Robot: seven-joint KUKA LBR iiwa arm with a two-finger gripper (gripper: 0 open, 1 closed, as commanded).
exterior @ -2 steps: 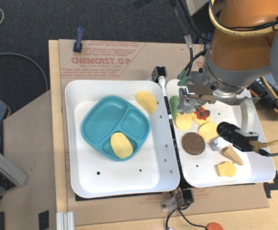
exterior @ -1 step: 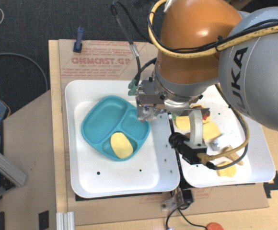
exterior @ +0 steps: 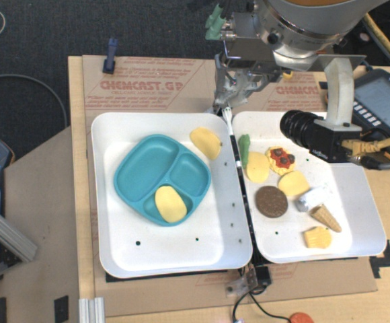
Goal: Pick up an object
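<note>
At twelve o'clock above the bins' seam hangs the hand (exterior: 227, 98), its spread impossible to tell, while the small yellow rounded toy food (exterior: 206, 142), likely light and slick, suits a mid-body grip.

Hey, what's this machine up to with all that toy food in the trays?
A grey robot arm with an orange band reaches in from the right, and its claw hangs above the far end of the seam between the two shallow white bins. The left bin holds a teal divided plate with a yellow oval piece in one compartment, and another yellow piece beside the plate. The right bin holds a brown round cookie, a small pizza slice, a cone and other toy foods.
</note>
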